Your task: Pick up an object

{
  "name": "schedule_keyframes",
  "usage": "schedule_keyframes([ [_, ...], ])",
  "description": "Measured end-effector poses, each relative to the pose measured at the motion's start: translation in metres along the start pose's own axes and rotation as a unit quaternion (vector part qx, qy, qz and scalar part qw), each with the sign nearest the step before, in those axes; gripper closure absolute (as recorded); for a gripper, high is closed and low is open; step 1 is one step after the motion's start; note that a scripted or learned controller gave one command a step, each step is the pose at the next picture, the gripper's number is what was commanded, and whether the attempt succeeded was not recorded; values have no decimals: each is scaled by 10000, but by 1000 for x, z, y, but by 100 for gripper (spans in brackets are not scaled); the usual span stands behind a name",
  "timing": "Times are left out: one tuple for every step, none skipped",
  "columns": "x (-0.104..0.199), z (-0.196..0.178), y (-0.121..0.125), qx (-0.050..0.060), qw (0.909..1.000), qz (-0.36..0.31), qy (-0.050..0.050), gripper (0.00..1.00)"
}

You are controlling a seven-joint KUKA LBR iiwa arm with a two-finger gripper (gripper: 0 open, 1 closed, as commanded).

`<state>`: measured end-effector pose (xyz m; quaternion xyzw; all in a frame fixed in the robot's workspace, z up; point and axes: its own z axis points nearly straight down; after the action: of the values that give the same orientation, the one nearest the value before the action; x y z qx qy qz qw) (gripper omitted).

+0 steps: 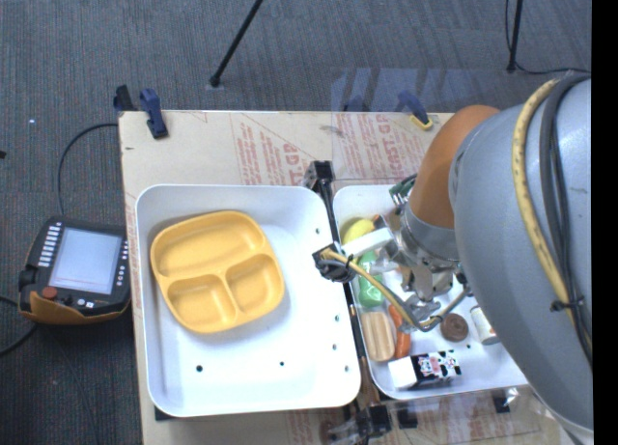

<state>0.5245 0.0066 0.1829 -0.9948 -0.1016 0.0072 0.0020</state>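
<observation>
My gripper (422, 306) hangs low inside the right bin (502, 368), over a crowd of small objects. Just left of it lie a green piece (371, 291) and a tan bread-like piece (379, 335), with a small orange piece (402, 343) beside that. A brown round disc (454, 327) sits just right of the gripper. A yellow round fruit (357, 229) rests at the bin's far left corner. A black-and-white carton (434, 366) lies near the front edge. The arm hides the rest of this bin.
The left bin (174, 375) holds a yellow divided plate (216, 269) in its upper half. A teach pendant (77, 269) lies on the floor to the left of the bench. Blue clamps (152, 110) grip the board's far edge.
</observation>
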Motion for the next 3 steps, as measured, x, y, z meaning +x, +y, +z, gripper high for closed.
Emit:
schedule_keyframes([
  [-34,1,-4,8,10000,11,-7,0],
  [-7,0,51,-8,9999,-156,7,0],
  [-11,99,95,19,9976,-686,21,0],
])
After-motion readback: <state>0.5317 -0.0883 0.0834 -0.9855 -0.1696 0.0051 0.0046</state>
